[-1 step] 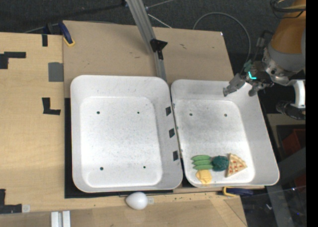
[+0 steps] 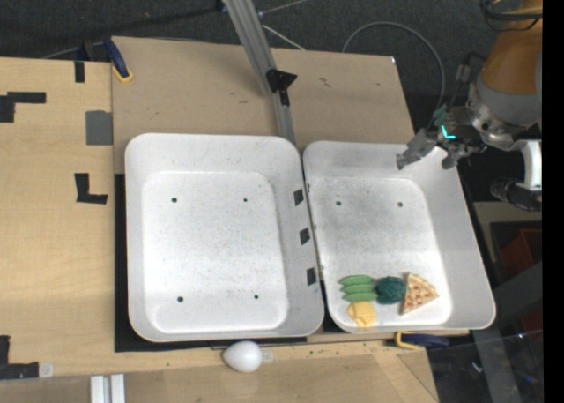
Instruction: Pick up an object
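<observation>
Item: two-finger pincer (image 2: 429, 147), fingers spread, nothing held, poised over the right shallow white bin's (image 2: 370, 207) far corner. Small toy foods (image 2: 386, 292), for picking, were clustered at its near edge, well apart.

The arm (image 2: 511, 75) enters from the far right of the scene, its orange band uppermost at the frame's right edge and the grey wrist section below it. The wrist bends leftward and down, ending in the tool (image 2: 429, 151). A small teal light shows on the tool's body. Two dark fingers project from it: one (image 2: 412, 155) slants down to the left, the other (image 2: 452, 156) sits further right. Nothing lies between them.
</observation>
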